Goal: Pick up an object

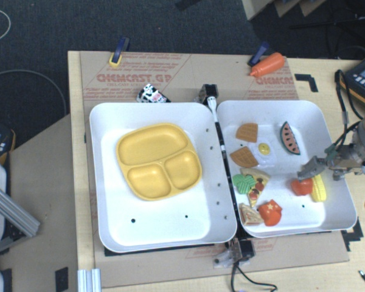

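The right bin (304, 219) holds several toy foods. A watermelon slice (288, 138), two brown toast pieces (247, 132) (244, 157) and a fried egg (264, 148) lie in its far half. Nearer the front are a green and yellow piece (250, 182), a sandwich wedge (250, 214) and a red strawberry-like piece (271, 212). My gripper (309, 170) reaches in from the right edge and sits low at the bin's right side. It is just above a red tomato-like piece (301, 188), with a yellow corn cob (320, 188) beside that. Nothing shows as held.
The left bin (164, 231) bears a yellow divided plate (158, 161). Behind the bins on the cardboard lie an orange carrot (267, 64), a small black-and-white cow toy (151, 94) and a blue-yellow clamp (117, 53). A black divider clip (208, 92) sits between the bins.
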Controlling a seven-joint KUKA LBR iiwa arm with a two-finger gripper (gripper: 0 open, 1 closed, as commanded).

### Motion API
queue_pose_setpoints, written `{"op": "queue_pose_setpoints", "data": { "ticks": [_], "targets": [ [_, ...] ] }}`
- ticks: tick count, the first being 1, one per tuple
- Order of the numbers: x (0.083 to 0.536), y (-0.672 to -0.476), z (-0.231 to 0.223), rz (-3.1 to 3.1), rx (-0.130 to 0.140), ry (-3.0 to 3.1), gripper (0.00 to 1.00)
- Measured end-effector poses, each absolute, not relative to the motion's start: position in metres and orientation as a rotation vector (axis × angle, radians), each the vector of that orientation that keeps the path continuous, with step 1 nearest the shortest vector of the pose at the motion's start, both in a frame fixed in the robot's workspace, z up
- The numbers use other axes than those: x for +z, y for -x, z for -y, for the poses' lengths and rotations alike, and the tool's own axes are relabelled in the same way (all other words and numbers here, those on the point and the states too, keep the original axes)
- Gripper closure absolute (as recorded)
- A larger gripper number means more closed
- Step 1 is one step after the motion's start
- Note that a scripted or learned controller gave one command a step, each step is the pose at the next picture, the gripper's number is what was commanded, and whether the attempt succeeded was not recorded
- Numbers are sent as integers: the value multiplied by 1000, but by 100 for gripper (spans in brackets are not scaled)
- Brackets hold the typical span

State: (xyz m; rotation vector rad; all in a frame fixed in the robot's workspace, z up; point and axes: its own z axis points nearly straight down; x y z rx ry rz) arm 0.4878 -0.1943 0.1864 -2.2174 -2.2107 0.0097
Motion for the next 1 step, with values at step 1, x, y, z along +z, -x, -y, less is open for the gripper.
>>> {"op": "queue_pose_setpoints", "data": {
  "ticks": [1],
  "targets": [
    [192,-491,194,2221,1,2221,0]
  ]
}}
